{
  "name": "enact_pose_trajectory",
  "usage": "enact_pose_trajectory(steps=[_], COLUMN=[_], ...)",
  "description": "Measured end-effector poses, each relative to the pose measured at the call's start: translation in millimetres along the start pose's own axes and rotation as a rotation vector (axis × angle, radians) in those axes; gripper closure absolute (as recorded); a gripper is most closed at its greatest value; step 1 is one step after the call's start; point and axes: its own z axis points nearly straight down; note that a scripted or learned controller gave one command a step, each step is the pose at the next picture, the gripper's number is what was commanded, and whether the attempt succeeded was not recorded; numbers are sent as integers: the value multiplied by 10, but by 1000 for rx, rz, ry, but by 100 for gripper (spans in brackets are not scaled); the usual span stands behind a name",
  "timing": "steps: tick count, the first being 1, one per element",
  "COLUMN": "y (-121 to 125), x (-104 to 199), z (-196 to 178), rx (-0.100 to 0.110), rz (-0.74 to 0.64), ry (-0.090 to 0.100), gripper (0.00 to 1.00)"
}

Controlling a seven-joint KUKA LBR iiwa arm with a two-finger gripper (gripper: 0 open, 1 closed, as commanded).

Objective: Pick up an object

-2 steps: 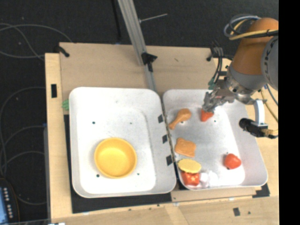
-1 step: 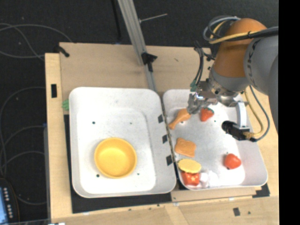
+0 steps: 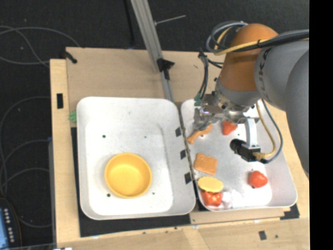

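two white bins sit side by side on the tabletop (image 3: 114, 69), and the left bin (image 3: 125, 119) has one yellow bowl (image 3: 128, 175) in it. the right bin (image 3: 281, 184) has one orange stick (image 3: 199, 134), one tan cracker (image 3: 205, 164), one yellow disc (image 3: 210, 184) resting on a red piece (image 3: 212, 197), and two more red pieces (image 3: 258, 179). the tool (image 3: 204, 120) is down at the bin's upper left just above the stick, and i cannot tell whether it grips anything.
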Motion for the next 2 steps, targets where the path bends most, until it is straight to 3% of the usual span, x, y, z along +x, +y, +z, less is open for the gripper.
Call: enact_pose_trajectory(steps=[2], y=[-24], x=[860], z=[-185], rx=[-2], rz=[-1], ry=[0], gripper=[100])
